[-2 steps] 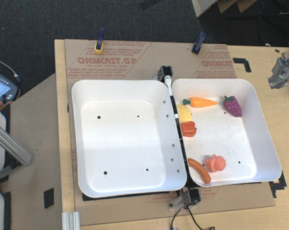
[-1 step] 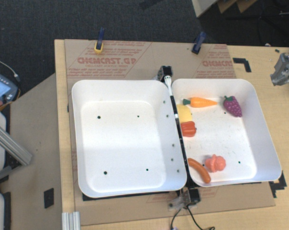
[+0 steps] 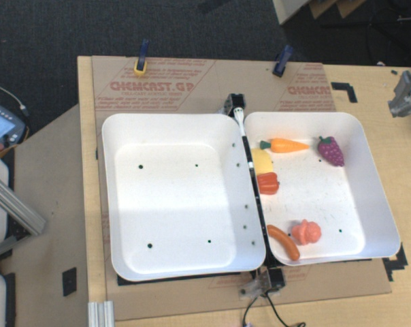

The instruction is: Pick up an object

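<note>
Two shallow white plastic bins sit side by side on the cardboard-covered desk (image 3: 192, 80); the left bin (image 3: 124, 131) carries no toys, while the right bin (image 3: 369, 182) holds all six candidates for the pick. There is one of each: an orange plastic carrot with a green top (image 3: 287, 145) near the far wall, a purple bunch of toy grapes (image 3: 331, 151) just beside the carrot's tip, a pale yellow toy piece (image 3: 261, 160) against the divider, a red toy pepper (image 3: 268, 182) touching it on the near side, a pink rounded toy fruit (image 3: 306, 232) towards the near edge, and an orange-brown toy sausage (image 3: 284, 242) lying slantwise just beside the pink one. They all look like hollow moulded play food, so I judge them light, stiff and rather slick, likely to skid or squirt out under an off-centre pinch rather than break. The carrot and the sausage would best be taken across their narrow width at mid-length; the grapes offer a knobbly surface that should hold well across the body. The yellow and red pieces crowd the bin wall, which leaves little room for a finger on that side, so they seem the poorer choices. A grey part of the arm (image 3: 404, 95) shows at the right edge, well apart from the toys; whether the jaws are spread or pressed together cannot be told.
</note>
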